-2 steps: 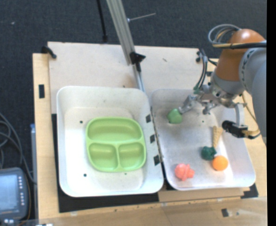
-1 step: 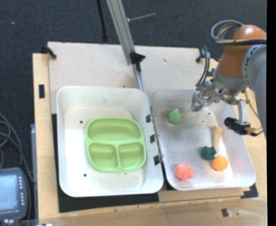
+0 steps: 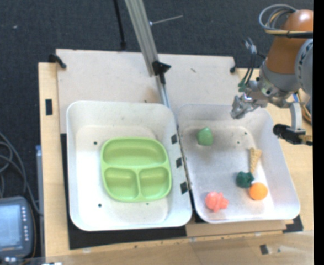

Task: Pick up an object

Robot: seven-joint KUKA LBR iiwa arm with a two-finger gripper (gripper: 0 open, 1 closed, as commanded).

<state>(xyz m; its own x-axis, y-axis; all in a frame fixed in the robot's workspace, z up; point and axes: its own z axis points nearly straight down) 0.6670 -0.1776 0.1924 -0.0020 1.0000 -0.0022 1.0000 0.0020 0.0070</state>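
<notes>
The right bin [image 3: 228,214] holds a green ball [image 3: 205,136] near its back left, a tan cone-shaped piece [image 3: 254,158], a dark green toy [image 3: 244,179], an orange ball [image 3: 258,191] and a pink-red lumpy toy [image 3: 216,201] near the front. My gripper [image 3: 239,110] hangs over the bin's back edge, right of and behind the green ball, apart from every object. Nothing shows between its fingers.
The left bin [image 3: 84,120] carries a light green divided tray [image 3: 135,168]. A slanted metal pole [image 3: 145,37] rises behind the bins and meets the bench near the gap between them. A small screen [image 3: 4,225] sits at the lower left, off the bench.
</notes>
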